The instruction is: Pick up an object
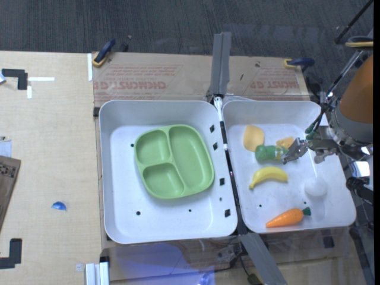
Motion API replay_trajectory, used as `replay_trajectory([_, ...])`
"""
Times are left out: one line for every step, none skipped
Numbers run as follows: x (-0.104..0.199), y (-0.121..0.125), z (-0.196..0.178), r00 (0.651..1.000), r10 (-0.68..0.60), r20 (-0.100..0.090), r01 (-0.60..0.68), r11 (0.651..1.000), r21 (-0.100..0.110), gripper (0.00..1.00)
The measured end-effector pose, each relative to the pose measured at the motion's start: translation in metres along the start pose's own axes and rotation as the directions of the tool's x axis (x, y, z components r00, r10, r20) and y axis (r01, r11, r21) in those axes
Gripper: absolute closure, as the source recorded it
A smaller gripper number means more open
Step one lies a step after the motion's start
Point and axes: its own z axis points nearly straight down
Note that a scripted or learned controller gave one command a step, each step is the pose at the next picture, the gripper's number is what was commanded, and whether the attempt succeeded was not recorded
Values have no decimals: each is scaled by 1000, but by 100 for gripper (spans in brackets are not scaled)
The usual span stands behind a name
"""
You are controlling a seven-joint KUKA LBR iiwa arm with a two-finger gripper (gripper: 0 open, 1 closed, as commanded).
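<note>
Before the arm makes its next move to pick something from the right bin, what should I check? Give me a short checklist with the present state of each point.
1. Gripper is over the right bin: ok.
2. A target lies close to it, the green bottle just to its left: ok.
3. An object is already held: cannot tell.
4. Banana lies apart from the bottle: ok.
5. Carrot lies free near the front wall: ok.
6. Green tray sits in the left bin, out of the way: ok.

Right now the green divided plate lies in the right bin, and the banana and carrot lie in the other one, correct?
Not quite. The camera view shows the green divided plate in the left bin; the banana and carrot lie in the right bin.
</note>
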Motion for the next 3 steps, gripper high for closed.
replay_trajectory([21, 8, 41, 1000, 14, 0, -14, 1000, 1, 0])
replay_trajectory([42, 35, 108, 1000, -10, 0, 10, 1000, -1, 0])
replay_trajectory([52, -6, 108, 997, -82, 0, 82, 997, 0, 0])
